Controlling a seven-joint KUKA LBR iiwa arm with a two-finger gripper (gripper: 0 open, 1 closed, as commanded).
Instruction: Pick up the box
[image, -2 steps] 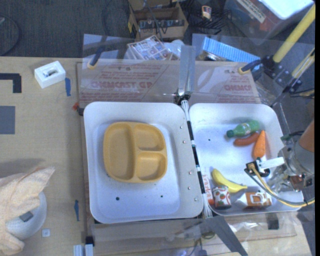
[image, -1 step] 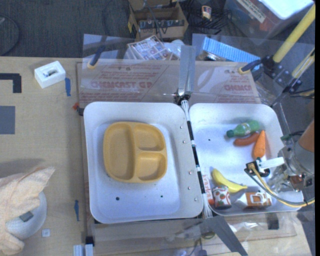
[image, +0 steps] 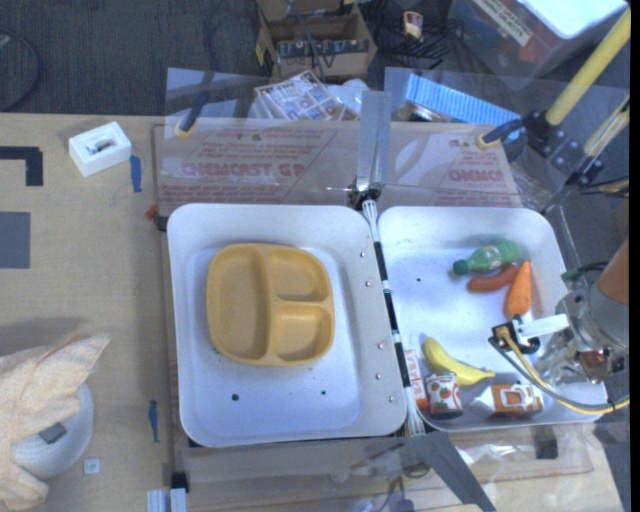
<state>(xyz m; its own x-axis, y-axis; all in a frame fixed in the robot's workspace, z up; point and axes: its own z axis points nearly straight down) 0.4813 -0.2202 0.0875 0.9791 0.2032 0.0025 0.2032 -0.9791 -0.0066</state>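
The box (image: 515, 399) lies flat near the front edge of the right bin (image: 440, 245), just right of a small can (image: 443, 394) and a banana (image: 452, 362). The gripper (image: 545, 345) hangs just above and behind it at the bin's right side; I cannot tell how it is set. A carrot (image: 518, 289) lies behind. The left bin (image: 190, 300) holds a yellow tray (image: 268, 303).
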